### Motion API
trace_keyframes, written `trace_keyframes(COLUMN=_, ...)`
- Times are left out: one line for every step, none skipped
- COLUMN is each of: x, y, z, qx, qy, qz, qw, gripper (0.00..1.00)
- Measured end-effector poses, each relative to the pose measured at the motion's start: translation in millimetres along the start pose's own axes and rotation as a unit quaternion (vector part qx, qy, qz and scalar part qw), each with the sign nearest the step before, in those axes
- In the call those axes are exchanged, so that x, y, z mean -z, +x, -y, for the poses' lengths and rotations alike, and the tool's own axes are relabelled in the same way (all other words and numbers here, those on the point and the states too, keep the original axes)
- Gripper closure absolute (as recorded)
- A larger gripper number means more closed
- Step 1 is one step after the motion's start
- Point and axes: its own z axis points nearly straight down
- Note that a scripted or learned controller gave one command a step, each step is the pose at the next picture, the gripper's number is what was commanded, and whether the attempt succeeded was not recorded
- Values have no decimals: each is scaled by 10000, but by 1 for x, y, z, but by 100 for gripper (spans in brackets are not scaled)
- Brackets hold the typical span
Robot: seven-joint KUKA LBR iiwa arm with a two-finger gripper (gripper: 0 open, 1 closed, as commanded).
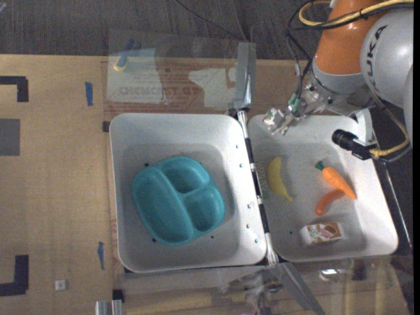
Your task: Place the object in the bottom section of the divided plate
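A teal divided plate [177, 199] lies in the left bin [131, 136], with three sections and nothing in them. In the right bin [380, 235] lie a yellow banana [279, 179], an orange carrot [336, 181] with a green top, a second orange piece [326, 202] just below it, and a small juice carton [321, 233]. My gripper [279, 120] hangs above the right bin's upper left corner, above the banana, and nothing shows between its fingers.
A clear plastic sheet [174, 77] lies on the bench behind the left bin. A grey divider [252, 176] runs between the two bins. Cables and a black connector [348, 141] hang by the arm over the right bin's upper right.
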Motion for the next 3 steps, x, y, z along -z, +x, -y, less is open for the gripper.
trace_keyframes(x=0, y=83, z=-13, qx=130, qy=12, qz=-15, qw=9999, gripper=100)
trace_keyframes(x=0, y=153, z=-13, qx=923, qy=12, qz=-18, qw=9957, gripper=100)
trace_keyframes(x=56, y=260, z=57, qx=1313, qy=14, qz=-20, qw=9913, gripper=100)
